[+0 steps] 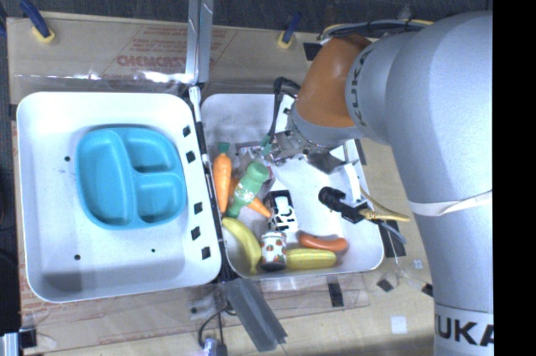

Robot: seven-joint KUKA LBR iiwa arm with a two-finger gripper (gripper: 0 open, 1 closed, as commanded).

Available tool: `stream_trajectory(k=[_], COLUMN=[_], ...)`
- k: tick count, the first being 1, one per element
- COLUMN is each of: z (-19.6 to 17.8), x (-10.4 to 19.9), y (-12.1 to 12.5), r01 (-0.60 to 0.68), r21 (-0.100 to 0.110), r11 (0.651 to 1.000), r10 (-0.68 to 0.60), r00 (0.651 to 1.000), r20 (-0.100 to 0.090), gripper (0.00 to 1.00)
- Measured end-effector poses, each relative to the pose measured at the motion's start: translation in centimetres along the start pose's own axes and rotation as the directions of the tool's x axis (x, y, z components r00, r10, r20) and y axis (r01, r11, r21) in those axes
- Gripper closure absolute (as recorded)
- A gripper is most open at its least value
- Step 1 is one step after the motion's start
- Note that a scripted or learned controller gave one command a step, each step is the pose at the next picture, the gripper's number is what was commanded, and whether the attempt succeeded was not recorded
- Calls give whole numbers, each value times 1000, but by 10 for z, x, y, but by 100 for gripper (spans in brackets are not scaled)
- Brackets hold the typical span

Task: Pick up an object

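The bottle (248, 187), green with a pale label, lies tilted in the right bin (243, 105), its upper end pointing up and right toward the tool (283, 147). The tool hangs just beyond that upper end, close above it; the view does not show whether they touch. Nothing can be seen held in the tool, and I cannot tell whether it is open or closed.

A carrot (222, 178) lies just left of the bottle, along the bin's left wall. A small orange piece (260, 208) sits at the bottle's lower right, and next to it is a black-and-white item (282, 212) I cannot identify. Below these, along the bin's near wall, lie a banana (241, 240), a small can (273, 250) beside it, a yellow cob-like piece (310, 259) and, just above that, a sausage (322, 243). All of these are farther from the tool than the bottle.

The grey arm (435, 111) reaches in from the right, its orange band over the bin's far right corner.

The left bin (50, 178) holds a blue divided tray (130, 176), well apart from the tool. Both bins rest on the counter (100, 40).
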State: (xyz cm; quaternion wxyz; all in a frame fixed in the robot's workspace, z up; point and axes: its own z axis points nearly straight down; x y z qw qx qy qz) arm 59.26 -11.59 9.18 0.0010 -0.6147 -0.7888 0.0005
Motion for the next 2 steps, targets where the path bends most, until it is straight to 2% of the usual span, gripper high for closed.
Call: stream_trajectory(k=[1, 2], z=[-10, -116], x=[0, 44], y=[0, 47], r01=[4, 81], r21=[1, -1], r11=[1000, 997], r10=[-4, -81], r00=[1000, 997], r20=[0, 1], gripper=[100, 100])
